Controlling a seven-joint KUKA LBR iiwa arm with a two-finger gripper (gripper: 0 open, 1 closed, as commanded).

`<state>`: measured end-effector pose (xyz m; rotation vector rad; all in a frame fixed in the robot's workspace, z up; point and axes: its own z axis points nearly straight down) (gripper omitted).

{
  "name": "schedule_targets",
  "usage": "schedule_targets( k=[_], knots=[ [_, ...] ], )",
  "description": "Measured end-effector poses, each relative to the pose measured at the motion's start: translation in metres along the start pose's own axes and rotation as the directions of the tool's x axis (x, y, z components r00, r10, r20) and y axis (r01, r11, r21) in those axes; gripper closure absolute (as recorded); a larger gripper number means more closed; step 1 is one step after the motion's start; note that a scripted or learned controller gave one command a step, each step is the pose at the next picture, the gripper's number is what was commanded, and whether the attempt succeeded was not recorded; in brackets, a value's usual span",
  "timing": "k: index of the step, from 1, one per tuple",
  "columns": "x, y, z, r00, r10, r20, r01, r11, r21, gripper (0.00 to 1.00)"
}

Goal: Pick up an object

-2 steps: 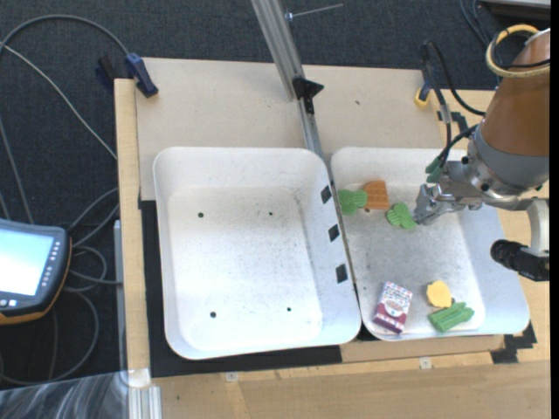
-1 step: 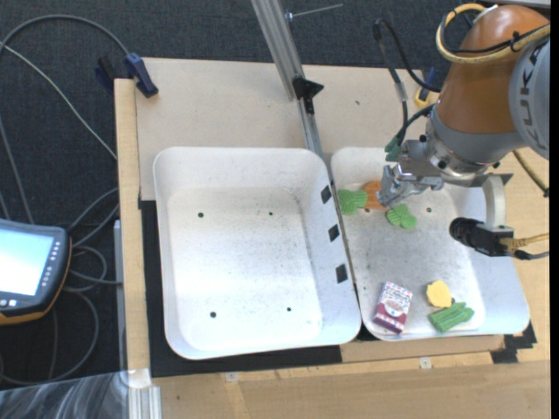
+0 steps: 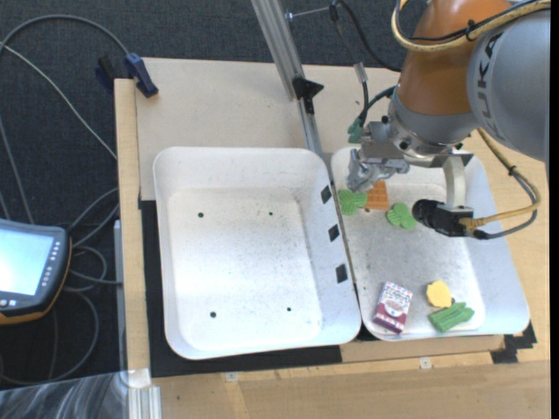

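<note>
A handheld screen unit (image 3: 26,269) sits at the far left edge, cut off by the frame, with dark cables (image 3: 52,51) looping over the floor behind it. A blue clamp (image 3: 140,72) grips the far-left corner of the bench (image 3: 218,94).

The left bin (image 3: 236,251) shows a bare white floor with fine dark specks and a few small dots. A metal pole (image 3: 279,42) slants down from the top of the frame and ends near the gap between the two bins.

In the right bin (image 3: 498,278), going from its left side: a green piece (image 3: 352,202) lies at the far-left corner, touching an orange block (image 3: 378,198) just to its right — both sit directly under the gripper (image 3: 367,175), which partly covers them, so their shapes are hard to make out. Another green piece (image 3: 402,216) lies just right of the block. Near the front wall are a pink and white packet (image 3: 394,305), a yellow object (image 3: 439,293) and a green ridged object (image 3: 452,316), the last two touching.

The gripper hangs low over the far-left corner of the right bin; whether it is released or clenched cannot be told, as the wrist hides its tips. A black part (image 3: 441,216) juts out beside it — what it is stays unclear. The arm (image 3: 489,59) is cut off at the top and right.
</note>
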<state>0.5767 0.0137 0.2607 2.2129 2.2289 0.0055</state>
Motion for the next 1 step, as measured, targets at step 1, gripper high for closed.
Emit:
schedule_targets(
  k=[1],
  knots=[
    [0.0519,0.0200,0.0198,1.000,0.000,0.001,0.000,1.000,0.002,1.00]
  ],
)
